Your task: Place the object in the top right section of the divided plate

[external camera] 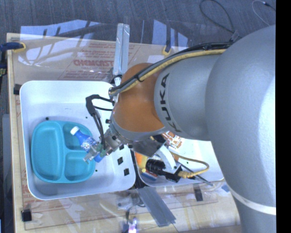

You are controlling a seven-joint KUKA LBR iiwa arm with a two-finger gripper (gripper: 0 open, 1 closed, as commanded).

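Note:
A blue divided plate (51, 152) lies in the left white bin (39, 93), with one long section on its left and two smaller sections on its right. A small blue bottle with a white cap (81, 137) hangs tilted over the plate's upper right section, cap pointing up-left. My gripper (96, 152) reaches in from the right at the plate's right rim and is shut on the bottle's lower end. The orange wrist band and grey arm cover the bins' middle.
The right bin (203, 176) is mostly hidden under the arm; an orange-and-white patterned item (173, 141) and an orange item (140, 162) peek out there. Bare white floor of the left bin lies above and below the plate.

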